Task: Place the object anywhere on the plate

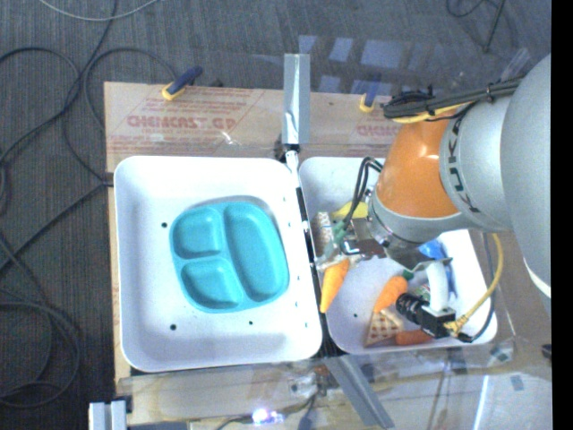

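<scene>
A blue plate (231, 253) with three compartments lies in the middle of the left bin (143, 186) with nothing on it. My gripper (335, 242) is down in the right bin (345, 173), near its left wall, mostly hidden under the orange wrist band. Just below the gripper lies an orange carrot-shaped piece (332, 284), touching or almost touching it. I see nothing held.
The right bin also holds a second orange carrot piece (392, 290), a tan waffle-patterned wedge (382, 328), a red piece (413, 338), a blue item (433, 250) and a yellow item (352, 211). The wall between the bins (304, 231) runs beside the gripper.
</scene>
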Tool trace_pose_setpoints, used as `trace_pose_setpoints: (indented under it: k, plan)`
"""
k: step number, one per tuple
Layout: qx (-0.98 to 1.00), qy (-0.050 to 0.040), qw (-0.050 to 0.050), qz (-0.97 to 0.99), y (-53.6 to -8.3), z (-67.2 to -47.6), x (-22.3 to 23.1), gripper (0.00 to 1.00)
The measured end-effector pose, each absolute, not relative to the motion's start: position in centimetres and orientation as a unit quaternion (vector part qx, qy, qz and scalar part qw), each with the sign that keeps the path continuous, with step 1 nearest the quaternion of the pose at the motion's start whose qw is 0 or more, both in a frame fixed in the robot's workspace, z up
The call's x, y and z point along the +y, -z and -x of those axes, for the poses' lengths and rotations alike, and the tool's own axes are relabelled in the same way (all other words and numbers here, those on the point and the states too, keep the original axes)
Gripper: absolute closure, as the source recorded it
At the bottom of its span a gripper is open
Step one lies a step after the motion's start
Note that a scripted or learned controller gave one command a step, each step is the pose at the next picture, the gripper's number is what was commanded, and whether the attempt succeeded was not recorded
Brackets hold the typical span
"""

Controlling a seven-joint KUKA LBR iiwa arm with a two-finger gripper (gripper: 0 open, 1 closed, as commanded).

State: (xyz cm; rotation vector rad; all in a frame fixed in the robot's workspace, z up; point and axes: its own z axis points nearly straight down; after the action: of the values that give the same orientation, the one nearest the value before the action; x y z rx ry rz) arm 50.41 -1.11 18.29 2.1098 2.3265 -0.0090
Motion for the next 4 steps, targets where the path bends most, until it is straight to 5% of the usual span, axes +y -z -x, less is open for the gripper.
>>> trace_pose_setpoints:
  k: [1, 2, 3, 4]
  plan:
    - [0.793, 0.0023, -0.001, -0.609, -18.2, -53.4, 8.5, 1.0]
    - [0.728, 0.0029, 0.001, -0.686, -23.1, -55.5, 14.6, 1.0]
    - [0.727, 0.003, 0.001, -0.686, -23.1, -55.5, 14.5, 0.0]
    - [0.727, 0.006, 0.002, -0.686, -24.0, -55.5, 14.5, 1.0]
